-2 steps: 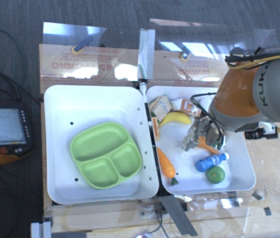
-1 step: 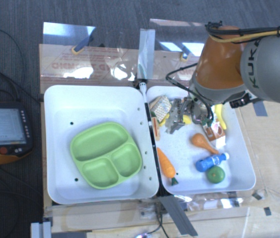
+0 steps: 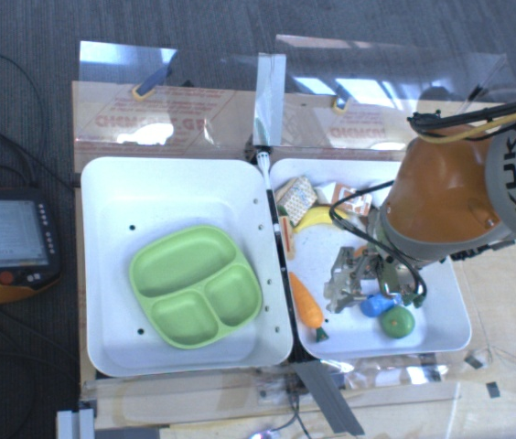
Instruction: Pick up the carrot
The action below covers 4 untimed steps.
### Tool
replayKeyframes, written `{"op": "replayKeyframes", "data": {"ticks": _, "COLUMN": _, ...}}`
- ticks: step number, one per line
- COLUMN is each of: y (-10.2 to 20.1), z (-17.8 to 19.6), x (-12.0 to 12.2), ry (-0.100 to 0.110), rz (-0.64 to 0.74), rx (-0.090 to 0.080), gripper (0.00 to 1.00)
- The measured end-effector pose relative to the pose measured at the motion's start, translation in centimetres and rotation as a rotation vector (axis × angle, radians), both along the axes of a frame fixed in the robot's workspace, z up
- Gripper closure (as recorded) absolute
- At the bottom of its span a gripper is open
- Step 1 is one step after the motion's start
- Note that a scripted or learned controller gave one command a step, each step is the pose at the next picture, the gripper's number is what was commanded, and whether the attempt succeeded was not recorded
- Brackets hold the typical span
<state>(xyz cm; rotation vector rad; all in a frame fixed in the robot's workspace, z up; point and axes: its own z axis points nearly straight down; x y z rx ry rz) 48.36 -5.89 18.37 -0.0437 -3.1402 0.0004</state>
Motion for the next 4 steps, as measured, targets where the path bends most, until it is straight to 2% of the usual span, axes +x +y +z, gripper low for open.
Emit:
{"op": "replayKeyframes", "data": {"ticks": 1, "y": 0.0, "z": 0.0, "x": 0.0, "ry": -0.001, "rz": 0.001, "rx": 0.000, "gripper": 0.00}}
{"op": "replayKeyframes", "data": {"ticks": 2, "y": 8.2, "z": 0.0, "x": 0.0, "ry": -0.001, "rz": -0.002, "rx": 0.002, "gripper": 0.00}}
{"op": "replayKeyframes", "data": {"ticks": 3, "y": 6.2, "z": 0.0, "x": 3.0, "ry": -0.002, "rz": 0.055, "rx": -0.001, "gripper": 0.00}}
{"op": "replayKeyframes", "data": {"ticks": 4, "y": 4.7, "z": 0.0, "x": 0.8, "ry": -0.001, "rz": 0.163, "rx": -0.001, "gripper": 0.00}}
